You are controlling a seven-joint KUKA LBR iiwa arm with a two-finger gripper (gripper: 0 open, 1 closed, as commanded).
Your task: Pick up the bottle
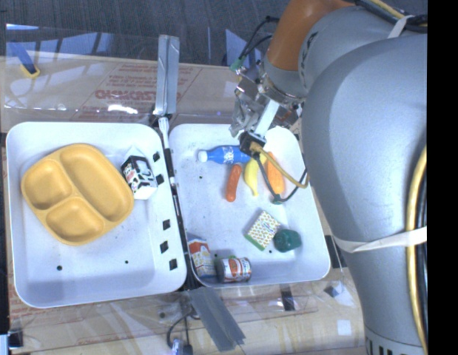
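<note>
Arm: the grey bulk fills the space right of the right bin, orange band up top, wrist angled down and leftward over that bin's far edge.
Left bin: white and shallow, touching the right bin's left wall.
Right bin: white and shallow, the landmark here; most of the small things lie inside it.
Yellow tray: a three-compartment plate in the left bin, well apart from the right bin's wall.
Black-and-white carton: in the left bin, just beside the right bin's left wall, touching the tray's edge.
Bottle: blue with a white cap, lying on its side in the right bin's far half, cap toward that bin's left wall.
Gripper: directly above the bottle's blue end, just beside or touching it; whether the fingers are spread or closed I cannot tell.
Banana, carrot, sausage: clustered mid-bin, just nearer than the bottle.
Can: against the right bin's near wall.
Green lump: by the right bin's right wall.
</note>
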